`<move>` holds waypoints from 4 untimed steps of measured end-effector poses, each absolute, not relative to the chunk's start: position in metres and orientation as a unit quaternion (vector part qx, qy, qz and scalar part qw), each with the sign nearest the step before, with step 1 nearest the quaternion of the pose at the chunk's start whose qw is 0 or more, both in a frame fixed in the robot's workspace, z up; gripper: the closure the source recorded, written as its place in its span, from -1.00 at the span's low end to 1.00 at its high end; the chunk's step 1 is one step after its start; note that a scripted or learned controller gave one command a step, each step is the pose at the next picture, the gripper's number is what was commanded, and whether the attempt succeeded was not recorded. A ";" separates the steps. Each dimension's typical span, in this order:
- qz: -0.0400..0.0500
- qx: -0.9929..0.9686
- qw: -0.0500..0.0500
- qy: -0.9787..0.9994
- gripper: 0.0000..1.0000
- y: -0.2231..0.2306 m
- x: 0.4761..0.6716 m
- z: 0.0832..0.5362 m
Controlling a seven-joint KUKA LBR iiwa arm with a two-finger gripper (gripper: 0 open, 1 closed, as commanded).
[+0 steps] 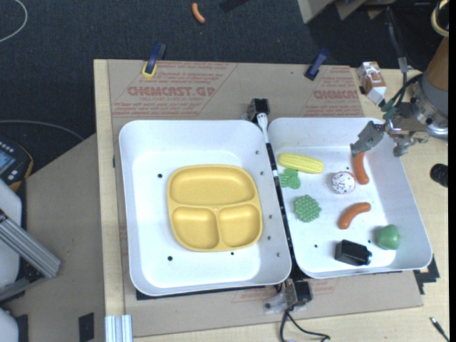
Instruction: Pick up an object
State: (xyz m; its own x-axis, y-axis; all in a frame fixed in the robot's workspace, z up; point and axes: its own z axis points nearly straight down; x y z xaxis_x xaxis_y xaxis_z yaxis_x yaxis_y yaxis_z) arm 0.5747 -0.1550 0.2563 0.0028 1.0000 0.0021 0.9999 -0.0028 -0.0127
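Camera view from above takes in both white bins side by side on the brown cardboard-covered bench. In the left bin [142, 191] sits a yellow divided tray [214, 206], smooth plastic with rounded corners and three compartments, lying near the bin's middle. The right bin [410, 198] carries the loose pieces. A yellow corn cob [301, 164] lies near the inner wall, with a small green leafy piece [289, 179] just below it and a round, bumpy green piece [307, 208] lower still. A white ball with speckles [343, 182] rests near the centre, touching or almost touching an orange sausage [361, 169] that stands nearly upright in the picture. A second orange sausage [354, 214] lies slanted below them, well apart from a black block [353, 252] by the near wall and a rounded green pepper-like piece [388, 237] toward the near right corner.

My gripper [385, 139] hangs over the far right part of the right bin, my wrist coming in from the right edge. My two fingers stand spread apart, released, with nothing between them. One fingertip [361, 142] is close above the top end of the upright sausage; I cannot tell whether it touches it. The other finger is out toward the bin's right wall.

Around the bench, two clips [151, 61] pinch the cardboard's far edge, and a small orange bit [198, 13] lies on the dark carpet beyond.
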 end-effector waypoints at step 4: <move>0.002 -0.707 0.003 -0.707 -1.00 -0.144 0.585 0.088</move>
